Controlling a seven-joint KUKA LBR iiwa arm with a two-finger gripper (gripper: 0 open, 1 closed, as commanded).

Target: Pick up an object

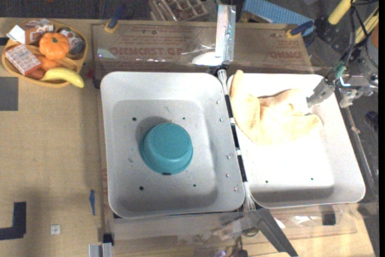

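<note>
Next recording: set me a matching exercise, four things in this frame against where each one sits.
Things:
1. teal bowl
2. yellow cloth
3. banana
4. gripper

Places:
A. at the right end of the cloth, over the right bin
B. in the basket at the bench's far left
C. upside down in the middle of the left bin
D. crumpled in the far half of the right bin

Pairs: 1-C, 2-D, 3-B, 4-A

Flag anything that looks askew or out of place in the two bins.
The cream cloth lies crumpled in the right bin, its left edge riding up on the wall by the left bin. The teal bowl sits upside down.
</note>
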